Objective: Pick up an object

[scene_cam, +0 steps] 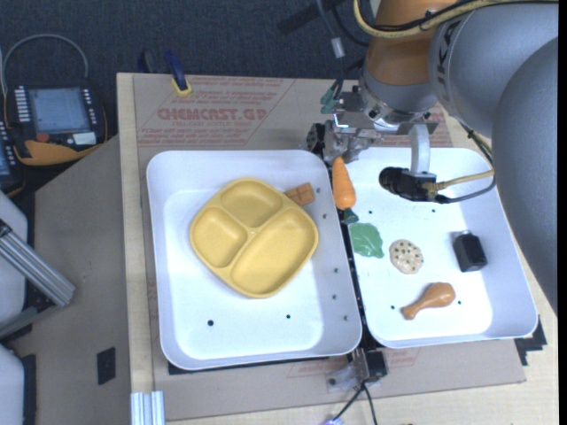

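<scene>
Two shallow white bins are sitting side by side on a printed cardboard sheet (230, 104) that is covering the surface. The left bin (164, 264) is taking up the middle of the frame and is holding a yellow divided plate (254, 237), which is lying flat with its three compartments facing up. A small tan block (301, 194) is resting against the plate's upper right edge, near the bin's upper right corner.

The right bin (496, 299) is carrying four loose things, all lying apart from one another. A green leafy piece (365, 240) is lying close to the bin's left wall. A round speckled cookie (406, 256) is sitting just to the right of it. A brown drumstick (429, 300) is lying lower down, toward the bottom of the frame. A black block (469, 251) is resting farther right, near the middle of that side.

An orange carrot (344, 187) is lying along the seam where the two bins are meeting, pointing roughly up and down the frame. The arm (416, 25) is reaching in from the upper right, and the gripper (338, 149) is hanging right over the carrot's upper end. From here I cannot tell whether the gripper is wide or narrow, or whether it is gripping the carrot at all.
</scene>
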`<state>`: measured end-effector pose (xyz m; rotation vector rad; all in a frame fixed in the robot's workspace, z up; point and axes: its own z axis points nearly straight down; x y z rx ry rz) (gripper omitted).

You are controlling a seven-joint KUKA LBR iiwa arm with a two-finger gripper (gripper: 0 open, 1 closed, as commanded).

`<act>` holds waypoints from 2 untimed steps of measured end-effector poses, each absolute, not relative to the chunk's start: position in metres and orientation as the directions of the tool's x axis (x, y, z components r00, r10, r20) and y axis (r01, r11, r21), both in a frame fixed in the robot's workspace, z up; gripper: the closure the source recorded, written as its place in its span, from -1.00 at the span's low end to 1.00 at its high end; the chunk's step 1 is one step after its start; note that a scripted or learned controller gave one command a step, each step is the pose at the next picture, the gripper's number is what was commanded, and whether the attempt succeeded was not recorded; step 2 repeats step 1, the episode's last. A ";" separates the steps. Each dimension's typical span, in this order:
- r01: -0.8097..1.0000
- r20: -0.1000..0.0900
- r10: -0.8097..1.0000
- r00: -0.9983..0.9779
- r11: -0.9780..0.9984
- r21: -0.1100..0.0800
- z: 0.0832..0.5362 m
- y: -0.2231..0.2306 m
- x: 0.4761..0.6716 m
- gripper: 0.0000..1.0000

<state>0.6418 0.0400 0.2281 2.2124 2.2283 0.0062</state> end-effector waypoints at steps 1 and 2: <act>1.000 0.002 1.000 -0.006 0.006 0.003 0.235 0.088 0.649 1.00; 1.000 0.002 1.000 -0.006 0.006 0.003 0.235 0.088 0.649 1.00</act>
